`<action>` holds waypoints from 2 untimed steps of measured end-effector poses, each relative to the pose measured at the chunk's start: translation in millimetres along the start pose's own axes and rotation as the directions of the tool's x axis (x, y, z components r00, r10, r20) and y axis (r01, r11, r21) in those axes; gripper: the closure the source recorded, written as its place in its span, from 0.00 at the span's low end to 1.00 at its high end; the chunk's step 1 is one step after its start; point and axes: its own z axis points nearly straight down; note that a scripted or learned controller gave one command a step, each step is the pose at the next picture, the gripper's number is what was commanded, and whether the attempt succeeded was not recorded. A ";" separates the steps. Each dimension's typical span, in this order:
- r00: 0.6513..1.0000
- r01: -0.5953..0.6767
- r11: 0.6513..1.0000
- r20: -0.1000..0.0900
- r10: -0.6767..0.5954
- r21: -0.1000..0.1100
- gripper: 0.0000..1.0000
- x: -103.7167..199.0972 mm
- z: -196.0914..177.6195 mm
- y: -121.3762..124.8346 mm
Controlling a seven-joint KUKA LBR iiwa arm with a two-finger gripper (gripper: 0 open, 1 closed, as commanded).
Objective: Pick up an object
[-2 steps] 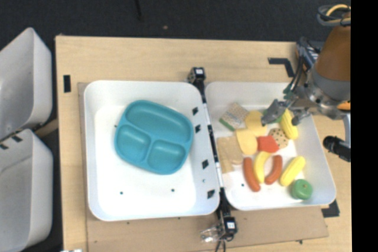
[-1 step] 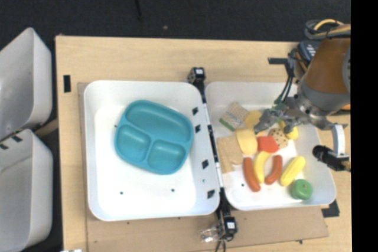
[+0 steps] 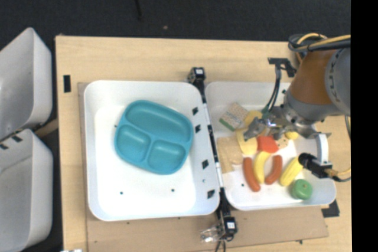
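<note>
Orange toy — just under claw, right bin

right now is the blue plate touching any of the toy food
Apart. The camera view shows the blue plate alone in the left bin; the toy food lies across the divider.

Grey arm with orange band, black and yellow cables

Arm: reached in from the right, grey with an orange band above the wrist, angled down and leftward.
End effector: hung low at the arm's left end; finger state indiscernible.
</note>
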 end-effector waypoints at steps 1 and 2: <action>1.000 -0.003 1.000 0.001 0.003 -0.004 0.00 -2.0 16.2 1.8; 1.000 -0.009 1.000 0.001 0.009 -0.009 1.00 -3.3 4.5 3.0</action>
